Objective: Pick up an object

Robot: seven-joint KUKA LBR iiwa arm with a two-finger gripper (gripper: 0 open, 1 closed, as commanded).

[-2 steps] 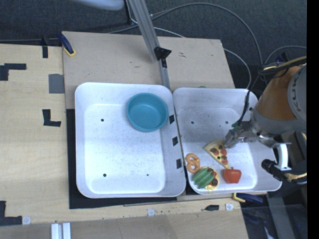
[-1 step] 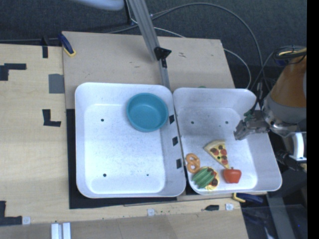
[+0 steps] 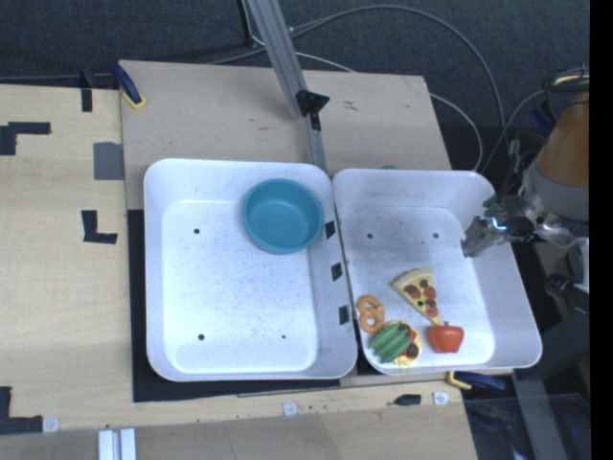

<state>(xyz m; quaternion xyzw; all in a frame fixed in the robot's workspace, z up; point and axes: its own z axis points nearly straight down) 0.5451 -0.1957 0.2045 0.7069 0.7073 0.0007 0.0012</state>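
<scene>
Toy pizza slice (image 3: pixel 419 292), flat yellow wedge with red dots, mid right bin (image 3: pixel 383 199), beside pretzel (image 3: pixel 370 309), green vegetable (image 3: pixel 390 339), glossy red pepper (image 3: pixel 445 336), round blue bowl (image 3: pixel 283 216) in left bin (image 3: pixel 182 257), gripper (image 3: pixel 479 238) over right rim.

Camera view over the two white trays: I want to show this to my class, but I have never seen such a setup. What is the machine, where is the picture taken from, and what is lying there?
The picture comes from one fixed camera above a bench, looking down at a slant. The machine is a robot arm, grey with an orange band, reaching in from the picture's right. Its tool sits at the right edge of the right bin, above the bin floor, with nothing visibly in it. That bin holds toy food: a pizza slice, a pretzel, a green-and-yellow piece and a red tomato-like piece. The left bin holds a blue bowl. A grey pole crosses the top.
</scene>
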